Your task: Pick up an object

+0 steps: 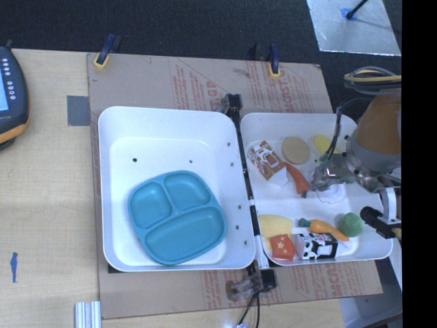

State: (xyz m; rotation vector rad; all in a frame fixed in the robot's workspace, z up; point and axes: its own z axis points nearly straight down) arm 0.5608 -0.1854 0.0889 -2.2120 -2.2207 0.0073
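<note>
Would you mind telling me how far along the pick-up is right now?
Done: the arm has reached into the right bin, its claw low beside the carrot. In hand: nothing visibly lifted. Left: grasp and raise an item; the blue plate lies in the left bin.

Both white bins (171, 125) look like smooth, glossy plastic; the blue divided plate (177, 216) is matt plastic, sitting on a cardboard sheet (205, 80).

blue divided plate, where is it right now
The blue divided plate lies in the left white bin, toward its near side, across the divider from the right bin that holds the small food items.
</note>
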